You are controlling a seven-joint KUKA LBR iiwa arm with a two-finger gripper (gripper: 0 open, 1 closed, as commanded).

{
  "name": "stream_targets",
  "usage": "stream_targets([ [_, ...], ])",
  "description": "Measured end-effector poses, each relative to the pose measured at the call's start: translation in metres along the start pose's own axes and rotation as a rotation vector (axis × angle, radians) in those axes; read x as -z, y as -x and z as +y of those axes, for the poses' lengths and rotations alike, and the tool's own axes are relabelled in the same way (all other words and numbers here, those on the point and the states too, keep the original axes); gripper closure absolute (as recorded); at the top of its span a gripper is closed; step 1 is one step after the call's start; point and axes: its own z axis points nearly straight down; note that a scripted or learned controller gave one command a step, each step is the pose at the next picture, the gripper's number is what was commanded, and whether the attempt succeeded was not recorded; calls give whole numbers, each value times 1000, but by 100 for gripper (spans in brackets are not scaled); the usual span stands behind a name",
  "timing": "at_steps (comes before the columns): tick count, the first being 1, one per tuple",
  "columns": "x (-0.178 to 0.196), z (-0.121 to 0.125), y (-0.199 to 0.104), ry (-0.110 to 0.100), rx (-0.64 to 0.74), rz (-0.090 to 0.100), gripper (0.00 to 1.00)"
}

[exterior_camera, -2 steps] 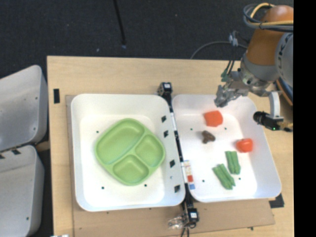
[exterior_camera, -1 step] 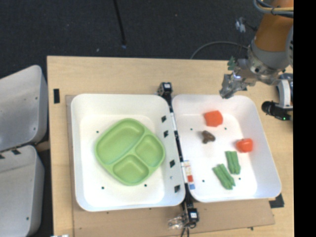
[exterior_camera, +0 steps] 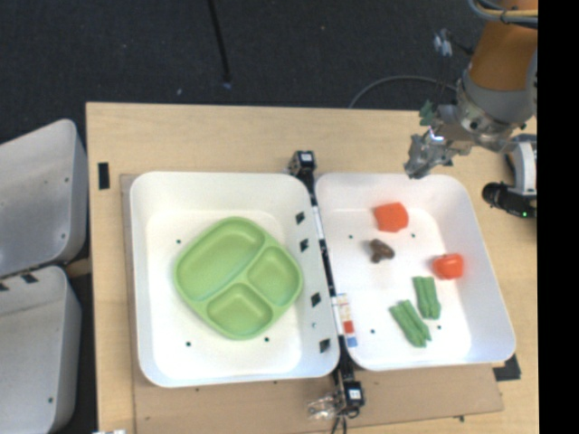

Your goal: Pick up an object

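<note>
Here the grey two-finger end effector (exterior_camera: 423, 163) hovered, its finger state impossible to tell; the orange block-shaped object (exterior_camera: 391, 216) lay just below-left of it, apart.

**Arm posture above the far right corner of the worktop**

The arm (exterior_camera: 503, 48) enters from the right, its orange band uppermost and the grey wrist (exterior_camera: 484, 116) below it. The hand (exterior_camera: 422, 163) points down and leftward, poised over the worktop (exterior_camera: 226, 138) near its far right corner. It grips nothing visible. Finger spacing cannot be resolved.
</note>
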Motion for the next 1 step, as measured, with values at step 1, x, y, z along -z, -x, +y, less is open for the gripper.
stream_targets([
  [1, 2, 8, -53, 0, 0, 0, 100],
])
